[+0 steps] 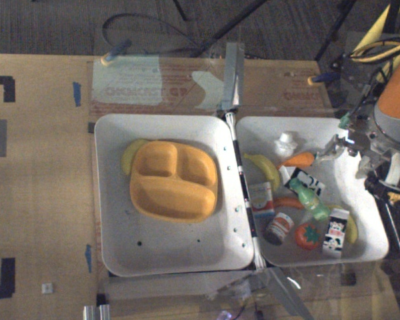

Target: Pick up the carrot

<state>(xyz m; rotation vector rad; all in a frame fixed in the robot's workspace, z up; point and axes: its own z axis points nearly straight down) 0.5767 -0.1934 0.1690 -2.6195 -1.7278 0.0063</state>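
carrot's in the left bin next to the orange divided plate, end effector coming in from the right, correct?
Not quite: the carrot lies in the right bin, near its far side, beside the banana. The orange divided plate sits in the left bin without it. The end effector does come in from the right, close to the carrot. The camera view shows this.
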